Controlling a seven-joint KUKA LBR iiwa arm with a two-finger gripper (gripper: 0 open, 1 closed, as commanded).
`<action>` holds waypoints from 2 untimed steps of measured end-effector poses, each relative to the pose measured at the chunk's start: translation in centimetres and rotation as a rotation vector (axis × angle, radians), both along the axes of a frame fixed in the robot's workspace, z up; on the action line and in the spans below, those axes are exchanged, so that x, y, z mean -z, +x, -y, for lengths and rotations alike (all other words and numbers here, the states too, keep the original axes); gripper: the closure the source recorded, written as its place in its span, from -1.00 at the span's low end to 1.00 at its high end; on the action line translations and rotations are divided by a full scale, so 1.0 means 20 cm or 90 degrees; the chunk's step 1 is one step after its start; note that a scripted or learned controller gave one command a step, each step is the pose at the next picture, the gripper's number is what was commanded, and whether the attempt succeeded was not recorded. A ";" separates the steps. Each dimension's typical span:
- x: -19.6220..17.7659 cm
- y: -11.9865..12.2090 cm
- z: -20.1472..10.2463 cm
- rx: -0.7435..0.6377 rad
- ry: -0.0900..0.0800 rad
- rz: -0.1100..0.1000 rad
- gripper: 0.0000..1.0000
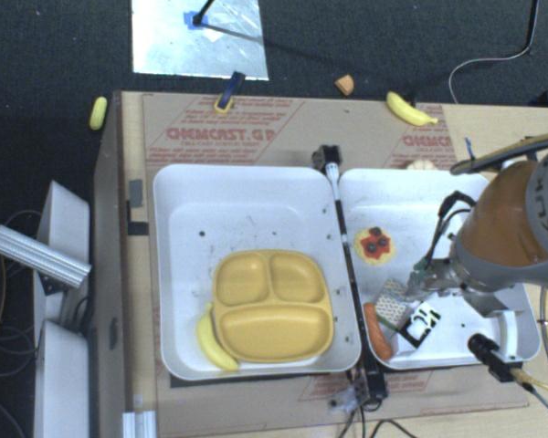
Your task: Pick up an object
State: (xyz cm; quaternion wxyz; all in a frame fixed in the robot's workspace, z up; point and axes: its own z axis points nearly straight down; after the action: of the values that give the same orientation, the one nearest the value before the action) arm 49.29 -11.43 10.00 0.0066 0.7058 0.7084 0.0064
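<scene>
The arm comes in over the right bin (493, 359), and its end effector (418, 322) hangs low near that bin's front left corner. The black and white body of the tool covers its tips, so I cannot tell whether it is wide, narrow or holding anything.

Just beside the end effector, toward the divider between the bins, lies an orange carrot (377, 329). Its long axis runs roughly along the divider, front to back. A grey checkered piece (393, 299) sits between the carrot and the end effector, partly under the tool, and what it is I cannot make out. Farther back from the end effector, apart from it, rests a small round pizza toy (375, 245) with dark spots.

The carrot looks like the nearest candidate, so the coming move would likely turn on a short shift toward the divider, closing across the carrot's width.

In the left bin (192, 208), well apart from the end effector, sit a yellow divided plate (272, 304) and a banana (212, 340) touching its front left edge.
</scene>
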 end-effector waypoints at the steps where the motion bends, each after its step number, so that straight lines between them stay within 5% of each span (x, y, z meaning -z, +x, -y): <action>1: 0.00 0.00 0.01 0.001 -0.001 0.001 -1.00; 2: -0.36 -0.03 0.35 0.002 -0.002 -0.009 -1.00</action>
State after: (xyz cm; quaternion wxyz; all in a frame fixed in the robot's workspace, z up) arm 48.72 -18.38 17.23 0.0024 0.7070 0.7072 0.0005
